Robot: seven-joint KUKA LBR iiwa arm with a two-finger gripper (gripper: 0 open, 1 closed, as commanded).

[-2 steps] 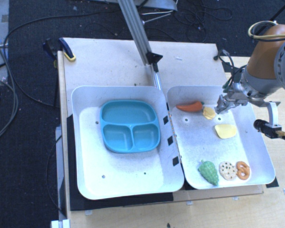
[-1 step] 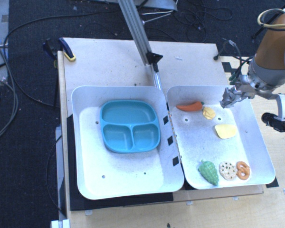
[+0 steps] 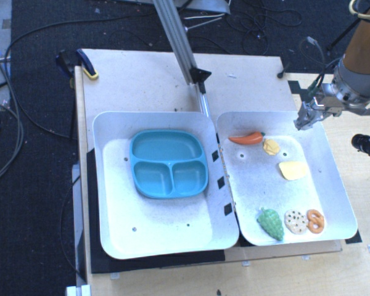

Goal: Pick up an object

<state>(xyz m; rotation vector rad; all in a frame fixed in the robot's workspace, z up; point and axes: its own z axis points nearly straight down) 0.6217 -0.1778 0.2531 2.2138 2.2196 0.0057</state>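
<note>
From above, the arm (image 3: 357, 60) is reaching in from the right, and its claw (image 3: 303, 121) is hanging over the top right edge of the right bin (image 3: 333, 171). The claw is too small and blurry here, so I cannot tell if it is spread or pressed together. Nothing is showing in it. All the little things are lying in the right bin, well below the claw. A red pepper (image 3: 246, 139) is sitting near the top, with a small yellow lump (image 3: 271, 147) just beside it. A yellow block (image 3: 293, 170) is lying a bit lower. Down at the bottom edge, a green leafy thing (image 3: 271, 223), a spotted cookie (image 3: 295, 221) and a pretzel (image 3: 315, 221) are lying in a row, close together. The left bin (image 3: 111, 227) is holding a blue tray (image 3: 169, 164) with three parts. Both bins are sitting on the surface (image 3: 142, 79). I think the job is only starting: nothing is picked yet. The claw is needing to choose one thing, go down to it and grab it. The pepper and the yellow lump are nearest.
</note>
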